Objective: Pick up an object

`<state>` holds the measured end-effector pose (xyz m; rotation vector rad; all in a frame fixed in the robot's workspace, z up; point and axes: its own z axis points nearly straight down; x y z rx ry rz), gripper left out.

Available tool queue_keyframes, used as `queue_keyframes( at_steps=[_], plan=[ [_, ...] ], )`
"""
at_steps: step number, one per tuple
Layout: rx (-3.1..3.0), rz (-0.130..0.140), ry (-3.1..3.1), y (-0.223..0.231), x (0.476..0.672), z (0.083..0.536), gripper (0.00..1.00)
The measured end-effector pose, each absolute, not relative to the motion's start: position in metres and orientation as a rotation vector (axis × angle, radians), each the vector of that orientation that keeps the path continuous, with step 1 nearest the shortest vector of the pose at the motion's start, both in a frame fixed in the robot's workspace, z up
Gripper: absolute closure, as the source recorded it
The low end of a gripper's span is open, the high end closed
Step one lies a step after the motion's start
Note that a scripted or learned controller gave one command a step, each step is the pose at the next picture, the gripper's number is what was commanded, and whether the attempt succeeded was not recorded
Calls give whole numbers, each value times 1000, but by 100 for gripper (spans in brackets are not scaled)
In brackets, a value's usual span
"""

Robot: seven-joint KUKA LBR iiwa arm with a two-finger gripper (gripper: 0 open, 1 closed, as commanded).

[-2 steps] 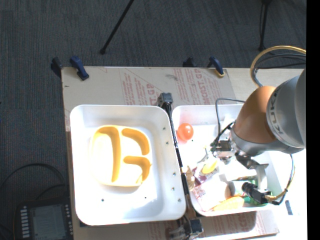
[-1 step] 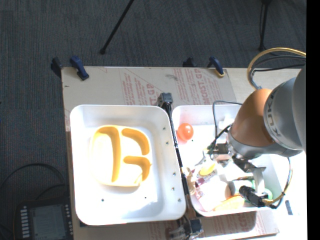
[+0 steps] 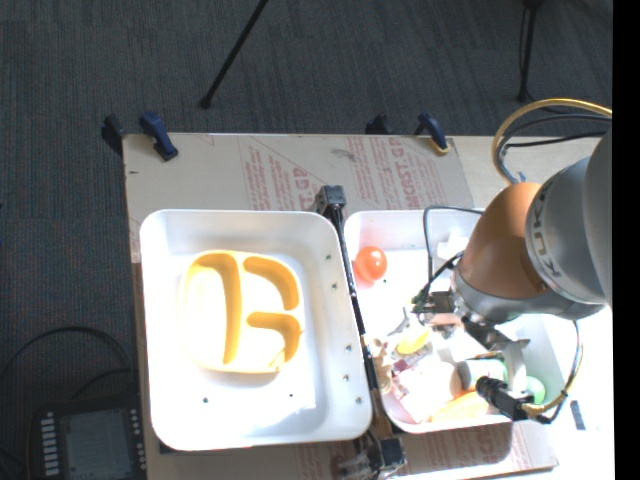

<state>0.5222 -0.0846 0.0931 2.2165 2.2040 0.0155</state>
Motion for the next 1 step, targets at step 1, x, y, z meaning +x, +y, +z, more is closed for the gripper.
queue_keyframes(
  at_steps=[1],
  plan=[
    [2221, -1, 2224, -95, 575, 88, 0]
  ],
)
